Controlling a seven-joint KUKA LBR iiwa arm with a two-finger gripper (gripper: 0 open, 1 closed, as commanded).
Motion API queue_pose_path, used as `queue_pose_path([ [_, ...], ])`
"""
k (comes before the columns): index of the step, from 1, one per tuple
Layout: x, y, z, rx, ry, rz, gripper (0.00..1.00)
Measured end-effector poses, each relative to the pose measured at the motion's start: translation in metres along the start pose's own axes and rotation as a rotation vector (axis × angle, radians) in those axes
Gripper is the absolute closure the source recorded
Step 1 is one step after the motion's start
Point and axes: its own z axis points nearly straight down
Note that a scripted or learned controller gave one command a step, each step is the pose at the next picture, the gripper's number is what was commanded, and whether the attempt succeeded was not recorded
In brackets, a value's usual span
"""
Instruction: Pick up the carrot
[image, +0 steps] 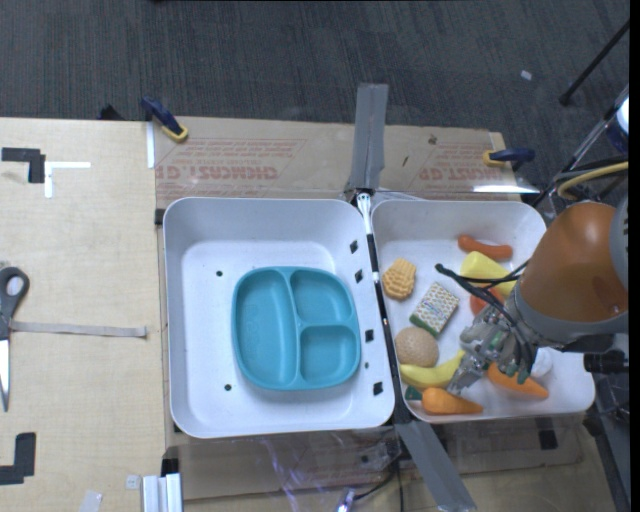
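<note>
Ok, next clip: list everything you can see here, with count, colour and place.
Bins: two, white, side by side on bench.
Divided tray: one, teal, left bin.
Carrots: three orange pieces, right bin; two near front edge, one at back.
Banana: one, yellow, right bin front.
Corn: one, yellow, right bin.
Sponge-like block: one, green and white, right bin.
Scissors: one, grey, bench's left edge.
Gripper: one, over right bin front.

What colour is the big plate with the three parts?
Light blue, a teal sort. The divided plate sits in the left bin, seen in the camera view.
</note>
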Motion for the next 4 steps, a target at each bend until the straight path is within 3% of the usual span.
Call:
queue_pose_path([
  [1, -0.002, 0.001, -0.010, -0.001, -0.006, -0.002, 1.00],
  [2, 0.030, 0.048, -0.100, 0.001, 0.000, 0.186, 1.00],
  [3, -0.015, -0.029, -0.145, 0.001, -0.001, -0.032, 1.00],
  [4, -0.014, -0.028, -0.145, 0.001, -0.001, -0.032, 0.00],
])
